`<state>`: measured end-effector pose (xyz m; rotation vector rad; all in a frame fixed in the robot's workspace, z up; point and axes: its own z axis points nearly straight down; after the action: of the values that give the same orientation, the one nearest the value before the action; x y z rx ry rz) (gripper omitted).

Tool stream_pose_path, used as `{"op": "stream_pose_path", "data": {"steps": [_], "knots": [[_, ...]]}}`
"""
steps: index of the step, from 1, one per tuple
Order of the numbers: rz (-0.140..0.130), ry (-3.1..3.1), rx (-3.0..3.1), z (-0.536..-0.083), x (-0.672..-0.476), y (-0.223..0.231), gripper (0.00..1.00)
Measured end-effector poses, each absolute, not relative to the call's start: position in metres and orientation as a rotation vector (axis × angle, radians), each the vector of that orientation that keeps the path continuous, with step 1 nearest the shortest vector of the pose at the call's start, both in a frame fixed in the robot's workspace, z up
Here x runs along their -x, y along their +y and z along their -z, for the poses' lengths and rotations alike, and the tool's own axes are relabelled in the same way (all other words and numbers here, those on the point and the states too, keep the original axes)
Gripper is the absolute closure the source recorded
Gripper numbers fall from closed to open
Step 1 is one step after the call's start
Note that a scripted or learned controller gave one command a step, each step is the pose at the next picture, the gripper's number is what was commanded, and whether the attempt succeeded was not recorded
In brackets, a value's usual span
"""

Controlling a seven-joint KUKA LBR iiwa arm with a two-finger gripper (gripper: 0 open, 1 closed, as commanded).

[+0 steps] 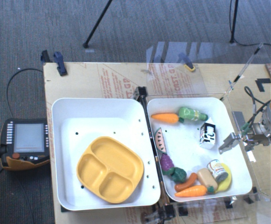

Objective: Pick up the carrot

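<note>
Three carrots lie in the right bin [189,102]. One orange carrot [165,118] rests near the far rim beside a green bottle [192,114]. A second carrot [191,191] lies along the near rim, with a smaller carrot [186,182] just above it. My gripper [230,143] hovers at the bin's right rim, apart from all the carrots, with nothing visibly in it.
The right bin also holds a watermelon slice [160,140], a black-and-white carton [208,135], purple grapes [166,162], broccoli [177,174], a can [216,168], a banana [225,180] and a beige piece [205,177]. A yellow divided plate [110,169] lies in the left bin [65,111].
</note>
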<state>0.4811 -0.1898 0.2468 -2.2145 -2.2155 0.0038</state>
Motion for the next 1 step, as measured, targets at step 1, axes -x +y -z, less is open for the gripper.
{"op": "stream_pose_path", "data": {"steps": [1], "knots": [[-0.001, -2.428, 1.985, -0.2652, -0.5412, -0.1212, 0.00]]}}
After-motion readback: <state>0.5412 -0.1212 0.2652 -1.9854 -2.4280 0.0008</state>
